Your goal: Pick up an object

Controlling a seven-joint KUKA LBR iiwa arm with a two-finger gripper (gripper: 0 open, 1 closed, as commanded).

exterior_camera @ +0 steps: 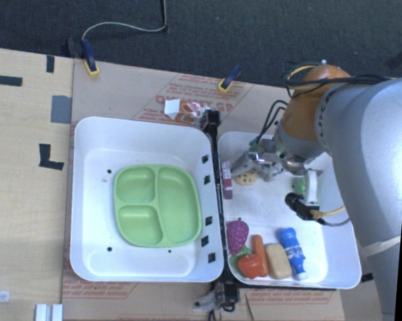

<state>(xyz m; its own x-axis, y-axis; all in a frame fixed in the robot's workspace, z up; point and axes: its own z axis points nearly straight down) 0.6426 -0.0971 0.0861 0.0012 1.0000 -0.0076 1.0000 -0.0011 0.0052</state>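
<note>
On the table (18, 175) we see two shallow white bins side by side. In the left white bin (89, 202) lies a light green plastic plate with three sections (158, 206). It lies flat near the middle of that bin.

In the right white bin (333, 252) we see a few small toy foods. At the near edge of this bin there is a purple bunch of toy grapes (236, 235). Just below it sits a red toy tomato (250, 265), and a thin orange toy carrot (259, 251) leans against it. Next to those lies a tan toy bread roll (277, 261), and beside the roll lies a small blue and white bottle (293, 252). These things are all close together in the near corner.

Up by the wall between the two bins stands a small pink and white box (226, 180). A little round tan cookie with dark spots (248, 176) lies just beside it, in the far part of the right bin.

The big grey robot arm with an orange band (370, 150) reaches in from the right. Its gripper (262, 163) hangs over the far part of the right bin, very near the cookie. We cannot tell if the jaws are spread or pressed together, because the metal parts are too small and mixed up to see. We cannot tell if they touch the cookie.
</note>
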